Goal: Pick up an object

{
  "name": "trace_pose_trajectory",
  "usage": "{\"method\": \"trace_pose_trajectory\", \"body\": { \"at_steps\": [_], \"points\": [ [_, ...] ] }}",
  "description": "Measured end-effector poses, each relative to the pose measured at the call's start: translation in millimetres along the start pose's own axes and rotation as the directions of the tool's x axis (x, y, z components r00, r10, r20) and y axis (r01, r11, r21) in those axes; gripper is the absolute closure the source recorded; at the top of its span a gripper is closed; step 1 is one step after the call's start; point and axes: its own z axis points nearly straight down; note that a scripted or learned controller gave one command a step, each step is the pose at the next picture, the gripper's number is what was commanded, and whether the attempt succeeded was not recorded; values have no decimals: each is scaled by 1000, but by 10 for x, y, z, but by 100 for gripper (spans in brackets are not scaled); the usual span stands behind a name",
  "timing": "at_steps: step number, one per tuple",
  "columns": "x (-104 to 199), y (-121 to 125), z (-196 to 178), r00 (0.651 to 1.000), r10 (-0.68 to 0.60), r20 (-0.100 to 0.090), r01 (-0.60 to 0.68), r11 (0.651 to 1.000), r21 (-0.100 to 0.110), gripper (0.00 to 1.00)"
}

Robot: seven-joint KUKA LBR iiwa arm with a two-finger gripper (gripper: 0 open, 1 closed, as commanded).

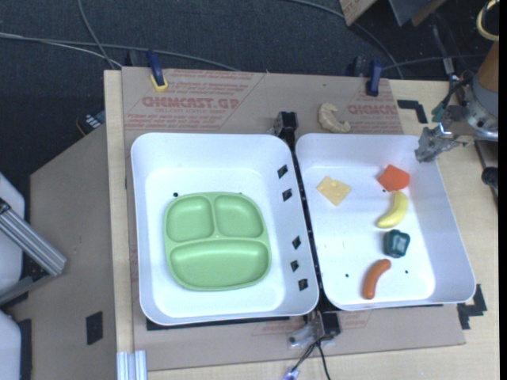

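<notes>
The right bin holds a yellow cheese wedge, an orange-red block, a yellow banana, a dark green-blue object and a red-orange sausage. My gripper hangs at the far right, over the top right corner of this bin. It is up and to the right of the orange-red block and apart from every object. The gripper is small and metallic in this view.
The left bin holds a green divided plate. A beige lump lies on the board behind the bins. Blue clamps grip the board's back edge. Black clips run along the divider between the bins.
</notes>
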Motion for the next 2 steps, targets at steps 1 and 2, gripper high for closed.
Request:
{"method": "trace_pose_trajectory", "body": {
  "at_steps": [1, 2],
  "points": [
    [438, -201, 32, 1000, -2, -5, 2, 1000, 9, 100],
    [961, -390, -111, 1000, -4, -5, 4, 1000, 9, 100]
  ]
}}
